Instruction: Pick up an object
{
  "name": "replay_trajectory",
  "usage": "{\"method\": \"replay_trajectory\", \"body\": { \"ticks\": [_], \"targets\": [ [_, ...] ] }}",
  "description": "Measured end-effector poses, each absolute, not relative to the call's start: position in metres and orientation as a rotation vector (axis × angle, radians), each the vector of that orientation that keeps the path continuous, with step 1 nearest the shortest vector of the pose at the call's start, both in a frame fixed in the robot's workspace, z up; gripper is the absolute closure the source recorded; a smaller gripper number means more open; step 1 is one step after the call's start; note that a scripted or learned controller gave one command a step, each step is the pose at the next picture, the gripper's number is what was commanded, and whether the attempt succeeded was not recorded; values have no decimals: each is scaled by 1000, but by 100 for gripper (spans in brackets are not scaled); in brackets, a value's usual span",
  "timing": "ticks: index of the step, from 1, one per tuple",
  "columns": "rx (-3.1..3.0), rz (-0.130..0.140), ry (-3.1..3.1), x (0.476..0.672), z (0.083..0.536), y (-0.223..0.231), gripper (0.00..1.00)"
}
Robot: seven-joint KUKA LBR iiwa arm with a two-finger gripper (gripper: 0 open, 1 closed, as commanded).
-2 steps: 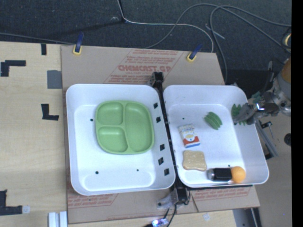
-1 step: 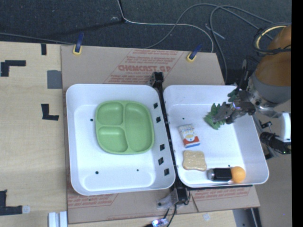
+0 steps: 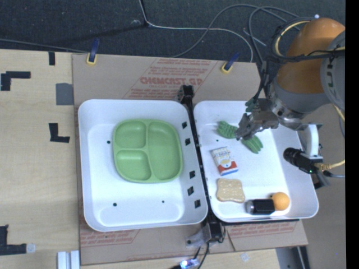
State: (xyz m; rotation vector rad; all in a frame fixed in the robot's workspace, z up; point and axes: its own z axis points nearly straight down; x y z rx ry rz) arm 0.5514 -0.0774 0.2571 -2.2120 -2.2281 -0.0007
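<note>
My gripper [image 3: 245,130] reaches into the right bin [image 3: 291,175] from the right and sits low over a green leafy toy [image 3: 227,129] near the bin's back. Part of the toy also shows on the gripper's near side, and the middle of it is hidden under the gripper. In front of it lie a small white box with red and blue print [image 3: 224,160] and a tan slice of bread [image 3: 230,190]. At the bin's front right, a black object [image 3: 260,206] touches an orange ball [image 3: 280,201].
The left bin [image 3: 95,150] holds a green divided plate [image 3: 148,151]. A black divider [image 3: 193,150] runs between the two bins. Both stand on a cardboard sheet [image 3: 162,77], with cables trailing behind it.
</note>
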Motion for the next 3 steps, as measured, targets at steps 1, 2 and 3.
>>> {"method": "replay_trajectory", "body": {
  "ticks": [1, 2, 3],
  "targets": [
    [-2213, 0, -2227, 571, 253, -27, 100],
    [-2213, 1, -2227, 578, 253, 20, 100],
    [-2214, 1, -2227, 596, 244, 70, 100]
  ]
}}
